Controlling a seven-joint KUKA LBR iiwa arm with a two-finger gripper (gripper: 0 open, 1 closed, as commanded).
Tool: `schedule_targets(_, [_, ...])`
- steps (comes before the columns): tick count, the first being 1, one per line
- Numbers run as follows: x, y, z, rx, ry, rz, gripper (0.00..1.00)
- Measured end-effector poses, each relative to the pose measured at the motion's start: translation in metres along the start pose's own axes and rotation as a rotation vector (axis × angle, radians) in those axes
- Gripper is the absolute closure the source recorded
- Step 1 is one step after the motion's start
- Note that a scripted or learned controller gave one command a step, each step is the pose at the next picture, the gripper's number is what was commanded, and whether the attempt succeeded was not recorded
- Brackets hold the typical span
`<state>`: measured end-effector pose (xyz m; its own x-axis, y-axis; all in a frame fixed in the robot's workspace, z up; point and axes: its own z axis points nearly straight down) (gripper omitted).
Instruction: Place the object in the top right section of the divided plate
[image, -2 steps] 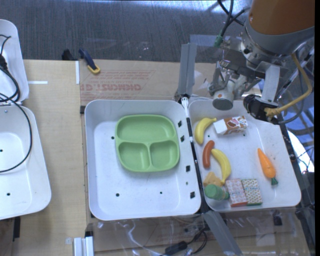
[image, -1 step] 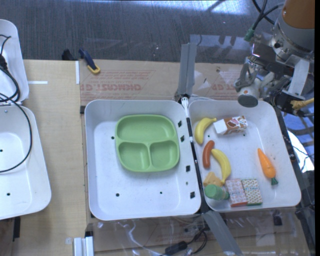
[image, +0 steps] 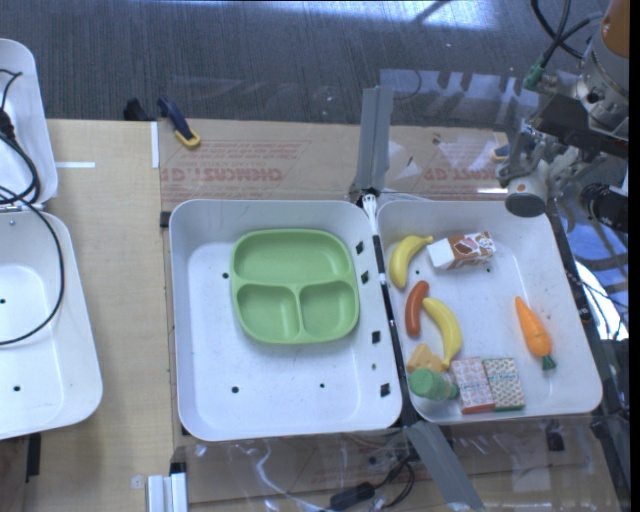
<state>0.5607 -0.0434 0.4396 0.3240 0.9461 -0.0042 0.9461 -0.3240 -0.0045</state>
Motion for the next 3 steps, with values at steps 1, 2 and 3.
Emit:
schedule_targets(1, [-0.025, -0.004, 0.004, 0.002, 0.000, -0.030, 1.00])
schedule_targets(2, [0.000, -0.020, 0.025, 0.001, 0.001, -0.080, 1.00])
schedule_targets(3, [0.086, -0.013, 0.032, -0.001, 0.000, -0.100, 1.00])
